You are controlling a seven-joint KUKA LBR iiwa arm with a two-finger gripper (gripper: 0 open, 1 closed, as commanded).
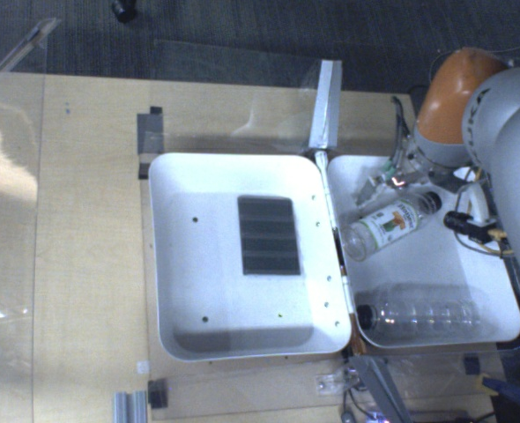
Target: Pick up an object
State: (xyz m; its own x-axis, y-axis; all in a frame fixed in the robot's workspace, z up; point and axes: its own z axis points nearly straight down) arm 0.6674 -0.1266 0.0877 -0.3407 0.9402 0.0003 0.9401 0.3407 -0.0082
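Two white bins are sitting on a wooden bench. Inside the right bin, a clear bottle is lying beside the claw, untouched.

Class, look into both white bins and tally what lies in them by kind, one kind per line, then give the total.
Clear plastic bottles: 2, a small labelled bottle and a large clear bottle, both lying in the right bin.
Dark ribbed pads: 1, the dark pad in the left bin.
Total: 3
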